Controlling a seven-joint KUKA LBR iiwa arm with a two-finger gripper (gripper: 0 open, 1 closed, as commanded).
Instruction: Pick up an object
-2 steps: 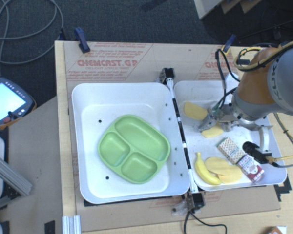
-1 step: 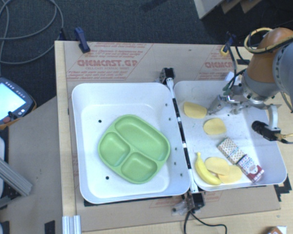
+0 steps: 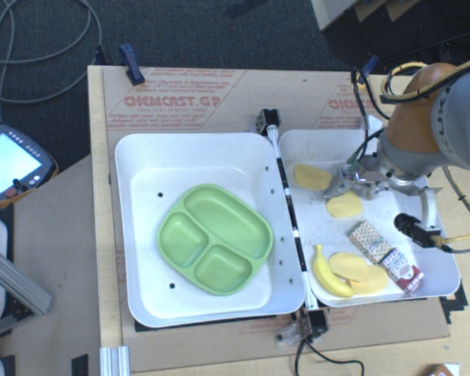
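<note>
Left bin (image 3: 141, 163): green tray (image 3: 214, 239); right bin (image 3: 446, 276): banana (image 3: 329, 272), snack packet (image 3: 384, 255)

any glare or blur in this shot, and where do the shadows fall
Camera view: light even and soft, no strong glare on the white bins; the green tray is sharp with a faint shadow; the arm looks slightly soft, darkening the right bin near the tool.

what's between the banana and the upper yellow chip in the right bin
In the camera view, another yellow chip lies between the banana and the upper chip; the rest is bare bin floor.
</note>
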